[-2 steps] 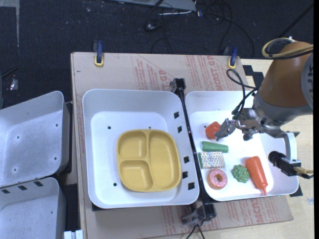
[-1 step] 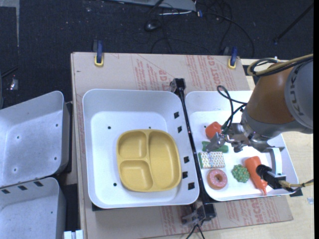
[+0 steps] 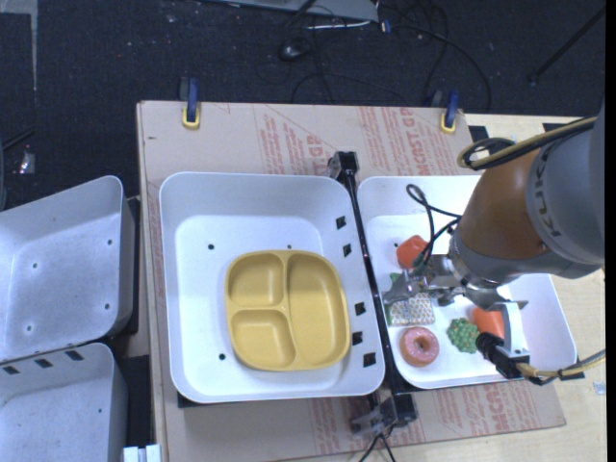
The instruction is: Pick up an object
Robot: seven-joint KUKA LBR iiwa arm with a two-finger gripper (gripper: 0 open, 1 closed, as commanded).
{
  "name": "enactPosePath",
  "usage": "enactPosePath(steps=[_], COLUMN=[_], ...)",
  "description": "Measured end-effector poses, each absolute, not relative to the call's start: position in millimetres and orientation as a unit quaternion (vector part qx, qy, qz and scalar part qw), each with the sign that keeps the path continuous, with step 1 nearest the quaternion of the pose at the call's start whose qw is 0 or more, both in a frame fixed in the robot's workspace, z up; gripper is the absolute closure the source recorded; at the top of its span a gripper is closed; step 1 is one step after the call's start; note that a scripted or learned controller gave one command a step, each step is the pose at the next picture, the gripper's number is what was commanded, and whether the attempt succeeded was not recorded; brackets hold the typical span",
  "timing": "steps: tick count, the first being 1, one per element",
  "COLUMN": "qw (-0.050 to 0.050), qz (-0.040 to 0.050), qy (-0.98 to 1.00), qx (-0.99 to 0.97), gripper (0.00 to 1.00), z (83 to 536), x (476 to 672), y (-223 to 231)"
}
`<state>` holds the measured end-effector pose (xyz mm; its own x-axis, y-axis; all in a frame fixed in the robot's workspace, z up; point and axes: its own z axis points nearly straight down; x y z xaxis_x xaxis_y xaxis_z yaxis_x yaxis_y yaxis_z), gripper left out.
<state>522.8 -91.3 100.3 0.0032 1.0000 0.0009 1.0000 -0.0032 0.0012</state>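
**Claw lowered into the right bin among small objects**

Two shallow white bins are seen side by side on the counter (image 3: 241,133). In the left bin (image 3: 192,210) a yellow divided plate (image 3: 287,310) with three compartments is laid flat near the middle. The right bin (image 3: 385,195) is reached into by the grey arm (image 3: 539,210) with its orange band, entering from the right side of the view. The claw (image 3: 416,292) is found low over the left part of that bin, just above a speckled grey-white block (image 3: 411,309); whether its fingers are spread or pressed together cannot be told, and nothing can be confirmed between them. A red-orange rounded object (image 3: 411,249) is seen just behind the claw. A pink ring-shaped doughnut (image 3: 420,346) lies in front of it, with a green lumpy object (image 3: 463,335) just beside the doughnut and an orange piece (image 3: 490,321) near the arm's wrist.
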Motion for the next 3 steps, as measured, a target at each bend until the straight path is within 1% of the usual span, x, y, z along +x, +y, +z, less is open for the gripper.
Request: enactPosePath(steps=[1, 2, 3], qw=[0.006, 0.001, 0.003], qz=[0.0014, 0.0010, 0.0018], qy=[0.705, 0.708, 0.708], qx=[0.709, 0.706, 0.706], gripper=[1.00, 1.00, 1.00], z=[115, 157, 217], x=[524.9, 525.2, 519.3], y=[-94, -92, -94])
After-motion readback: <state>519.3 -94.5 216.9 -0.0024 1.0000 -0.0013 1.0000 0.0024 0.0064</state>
